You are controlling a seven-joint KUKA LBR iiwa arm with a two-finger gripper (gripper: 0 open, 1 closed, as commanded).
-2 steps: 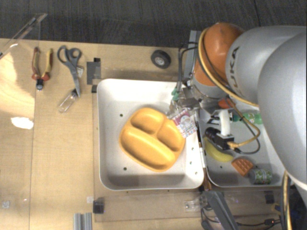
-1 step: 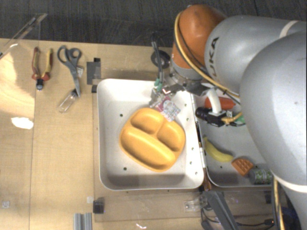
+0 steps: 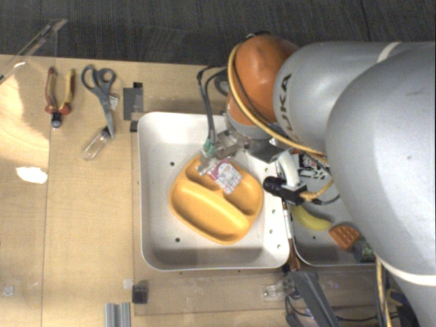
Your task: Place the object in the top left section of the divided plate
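An orange-yellow divided plate (image 3: 212, 210) lies in the left white bin (image 3: 158, 203). A small white and pink object (image 3: 227, 176) rests on the plate's upper part, near its top edge. My gripper (image 3: 214, 148) hangs just above and to the left of that object, close to it or touching it. The grey arm with its orange band (image 3: 262, 63) comes in from the right and covers most of the right bin.
In the right bin (image 3: 320, 254) lie a yellow banana-like item (image 3: 310, 219) and an orange piece (image 3: 345, 236). On the bench to the left are red-handled pliers (image 3: 58, 94), scissors (image 3: 102, 94), a clear tube (image 3: 95, 144) and a black block (image 3: 134, 99).
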